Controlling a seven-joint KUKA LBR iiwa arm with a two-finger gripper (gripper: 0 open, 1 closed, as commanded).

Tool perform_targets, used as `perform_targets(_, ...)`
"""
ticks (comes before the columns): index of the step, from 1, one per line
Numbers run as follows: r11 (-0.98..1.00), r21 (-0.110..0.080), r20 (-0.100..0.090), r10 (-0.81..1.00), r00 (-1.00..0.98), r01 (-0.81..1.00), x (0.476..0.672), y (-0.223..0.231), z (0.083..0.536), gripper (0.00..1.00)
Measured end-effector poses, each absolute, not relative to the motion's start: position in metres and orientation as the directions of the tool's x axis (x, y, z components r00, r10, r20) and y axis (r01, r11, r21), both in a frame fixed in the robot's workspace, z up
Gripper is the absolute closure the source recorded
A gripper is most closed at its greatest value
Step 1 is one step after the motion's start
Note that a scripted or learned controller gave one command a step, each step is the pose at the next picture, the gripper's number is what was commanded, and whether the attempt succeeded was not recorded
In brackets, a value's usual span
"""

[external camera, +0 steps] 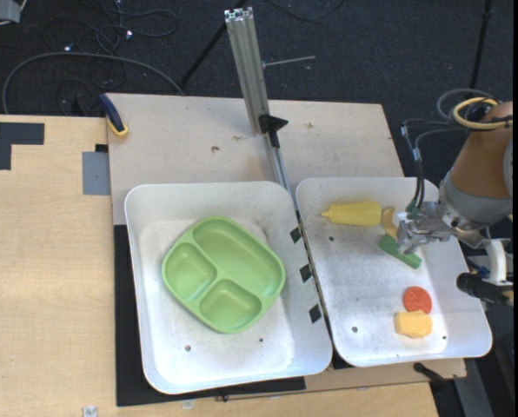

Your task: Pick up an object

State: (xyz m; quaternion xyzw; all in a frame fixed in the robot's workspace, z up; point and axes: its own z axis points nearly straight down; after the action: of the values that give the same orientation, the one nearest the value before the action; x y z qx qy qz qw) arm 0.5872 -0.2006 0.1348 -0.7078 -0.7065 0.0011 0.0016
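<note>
We see the claw (408, 235) low over the right bin (363, 337), near its back right edge, just above a green stick (400, 253) whose long axis slants toward the front right corner; its opening we cannot tell.

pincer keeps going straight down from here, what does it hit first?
Most likely the green object lying right under the pincer in the right bin; the yellow bottle sits just beside it. Depth is unclear from this slanted view.
</note>
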Motion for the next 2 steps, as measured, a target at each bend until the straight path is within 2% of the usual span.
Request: perform_targets(2,0.0,0.002,-0.001,1.0,0.0,1.0,0.59,-0.209,0.219,1.0)
